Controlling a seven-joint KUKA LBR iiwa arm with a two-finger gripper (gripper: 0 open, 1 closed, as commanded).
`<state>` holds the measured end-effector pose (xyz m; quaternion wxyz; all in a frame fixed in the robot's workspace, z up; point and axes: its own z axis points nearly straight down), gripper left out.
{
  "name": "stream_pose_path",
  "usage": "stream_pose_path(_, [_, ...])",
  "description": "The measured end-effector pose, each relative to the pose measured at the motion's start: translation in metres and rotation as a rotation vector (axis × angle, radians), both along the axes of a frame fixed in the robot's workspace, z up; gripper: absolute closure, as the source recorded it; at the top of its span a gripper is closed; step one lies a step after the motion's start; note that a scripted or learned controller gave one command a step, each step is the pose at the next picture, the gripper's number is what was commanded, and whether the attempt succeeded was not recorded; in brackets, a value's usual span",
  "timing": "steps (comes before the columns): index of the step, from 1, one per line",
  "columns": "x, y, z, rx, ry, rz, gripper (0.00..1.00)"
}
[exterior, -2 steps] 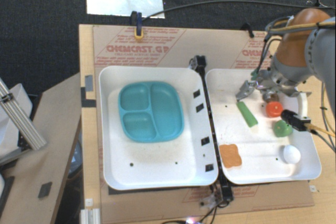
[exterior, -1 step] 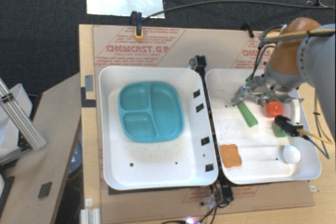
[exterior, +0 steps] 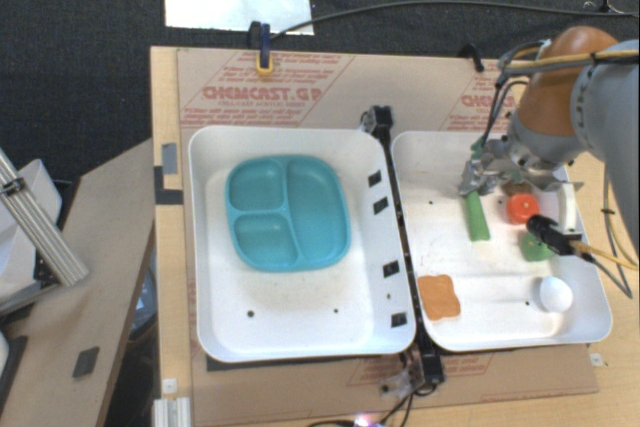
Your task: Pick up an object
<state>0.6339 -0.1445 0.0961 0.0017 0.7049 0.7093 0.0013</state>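
Brown flat piece and white egg lie in the right bin.
The gripper sits above the green stick; I cannot tell its state.

Gripper low in right bin over green stick, near orange ball, tan piece, white ball; teal tray in left bin.
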Motion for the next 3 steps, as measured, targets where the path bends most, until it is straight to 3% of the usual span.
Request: stream_pose_path(3, [0.007,-0.016,0.146,-0.001,-0.002,-0.004,1.0])
